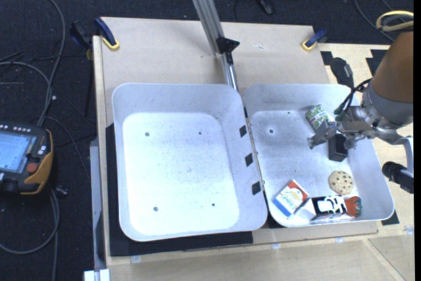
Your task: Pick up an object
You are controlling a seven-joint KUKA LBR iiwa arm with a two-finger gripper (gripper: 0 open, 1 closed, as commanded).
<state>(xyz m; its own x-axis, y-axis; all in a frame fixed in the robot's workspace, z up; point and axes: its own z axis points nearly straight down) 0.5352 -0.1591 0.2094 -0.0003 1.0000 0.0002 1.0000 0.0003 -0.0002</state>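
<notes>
My gripper [331, 143] hangs over the right bin [279, 99], near its middle right. Just up and left of it lies a small green can-like object [317, 116], apart from the gripper. A round speckled cookie [340, 181] lies below the gripper on the bin floor. Along the bin's front edge sit a white, orange and blue packet [290, 198], a black and white item [329, 205] and a small red item [354, 205]. I see nothing held in the gripper.
The left bin [131, 102] sits beside the right one, with black clips [248, 158] along the shared rim. A slanted metal pole [207, 6] crosses the bench's back. Yellow clamps [110, 44] hold the board's far corners.
</notes>
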